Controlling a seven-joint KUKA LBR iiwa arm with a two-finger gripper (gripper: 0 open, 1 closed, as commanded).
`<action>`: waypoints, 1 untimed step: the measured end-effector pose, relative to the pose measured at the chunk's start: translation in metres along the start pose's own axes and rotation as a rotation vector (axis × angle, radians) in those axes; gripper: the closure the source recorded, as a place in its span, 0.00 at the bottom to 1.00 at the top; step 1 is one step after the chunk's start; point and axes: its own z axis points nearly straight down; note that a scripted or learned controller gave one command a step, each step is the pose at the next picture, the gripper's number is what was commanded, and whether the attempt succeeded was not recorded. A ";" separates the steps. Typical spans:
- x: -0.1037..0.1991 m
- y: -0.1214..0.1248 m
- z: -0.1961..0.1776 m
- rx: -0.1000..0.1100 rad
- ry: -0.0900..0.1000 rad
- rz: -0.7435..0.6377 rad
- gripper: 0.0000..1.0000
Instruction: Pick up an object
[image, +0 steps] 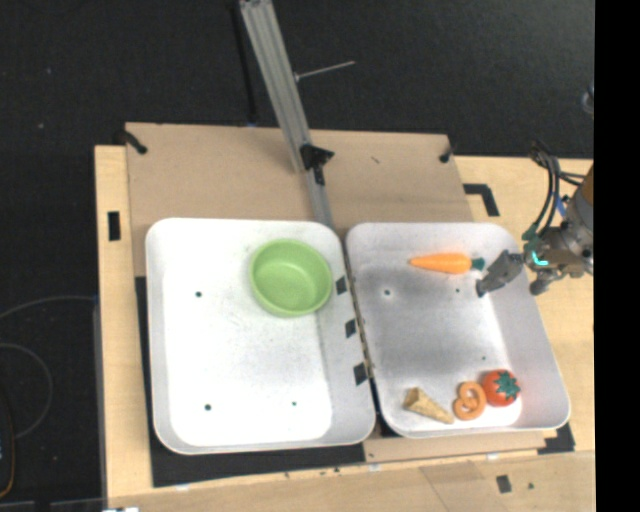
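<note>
Table edge is running along the bottom, carrying two white bins. Left bin is holding a green bowl near its top right. Right bin is holding a carrot up top, with a tomato, pretzel and wedge sitting along the bottom. Gripper is hovering just right of the carrot, fingers spread apart, gripping nothing.
</note>
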 end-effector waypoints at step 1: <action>-0.004 -0.006 0.044 0.004 -0.003 0.004 0.00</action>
